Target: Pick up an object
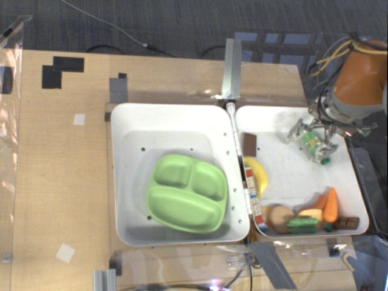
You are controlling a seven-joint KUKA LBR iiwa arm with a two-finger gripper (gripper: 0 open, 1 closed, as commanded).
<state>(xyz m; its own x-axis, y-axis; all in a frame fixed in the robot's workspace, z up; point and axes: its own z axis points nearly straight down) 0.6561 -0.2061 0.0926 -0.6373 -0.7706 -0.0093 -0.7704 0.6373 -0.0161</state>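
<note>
The gripper (312, 139) hung over the right bin's (285, 177) far corner, its fingers spread around a small green object (311, 140), while a carrot (330, 205) and banana (258, 174) lay nearer, a green plate (188, 193) leftward.

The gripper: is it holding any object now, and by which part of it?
It cannot be told. The gripper is over the right bin, with something small and green at its tips.
</note>
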